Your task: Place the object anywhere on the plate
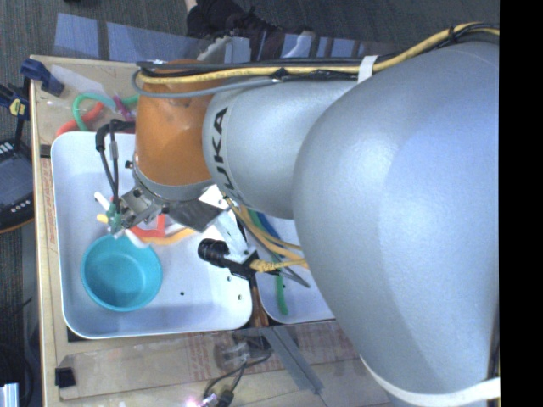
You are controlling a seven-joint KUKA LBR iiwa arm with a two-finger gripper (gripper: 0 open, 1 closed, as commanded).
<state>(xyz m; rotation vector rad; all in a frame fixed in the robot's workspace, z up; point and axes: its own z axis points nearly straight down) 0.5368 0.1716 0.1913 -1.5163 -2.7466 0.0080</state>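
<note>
A: Looking down on the left bin [68, 227] now — we're seeing the tool [119, 214] hanging low just above the blue plate [121, 274], right by its upper rim.

B: Is it holding anything? We're trying to confirm the obj.

A: We're not able to tell; the wrist is covering the tips, so whether it's wide or narrow isn't readable. We're spotting an orange strip [165, 234] lying on the bin floor just beside the tool and near the plate rim, w/ small coloured bits around it. We're guessing that's the obj, and it's sitting off the plate, not on it.

B: Why's the arm [339, 159] parked so low there?

A: Prob. because the obj and the plate are lying close together, so we're judging it's working a short pick-and-shift.

B: Textures?

A: Plate's looking like smooth glossy plastic, round w/ a raised lip, more dish than flat. Bin's shallow, white, rounded corners. Worktop [127, 363] is showing bare wood grain. Arm's matte grey w/ an orange band [170, 142] and yellow cable [288, 70] running along it.
</note>
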